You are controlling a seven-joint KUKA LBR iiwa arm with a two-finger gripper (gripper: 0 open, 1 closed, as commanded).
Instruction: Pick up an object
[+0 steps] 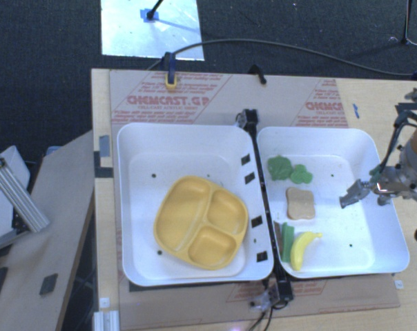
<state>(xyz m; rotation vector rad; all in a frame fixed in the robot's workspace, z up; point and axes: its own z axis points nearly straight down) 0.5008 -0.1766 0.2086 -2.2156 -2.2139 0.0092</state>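
Note:
The right bin point(364, 143) holds a green leafy toy point(289, 171) at its upper left and a tan slice of bread point(300, 203) just below it. A yellow banana point(302, 248) lies near the front, beside a dark green piece point(287, 238) against the divider. My gripper point(353, 195) hangs over the right part of this bin, to the right of the bread and apart from it. Nothing shows in its grasp.
The left bin point(136, 150) bears a yellow divided plate point(201, 221). A black divider with clips point(258, 185) runs between the bins. The bins rest on a cardboard sheet point(215, 95). A cable point(277, 47) crosses the dark floor behind.

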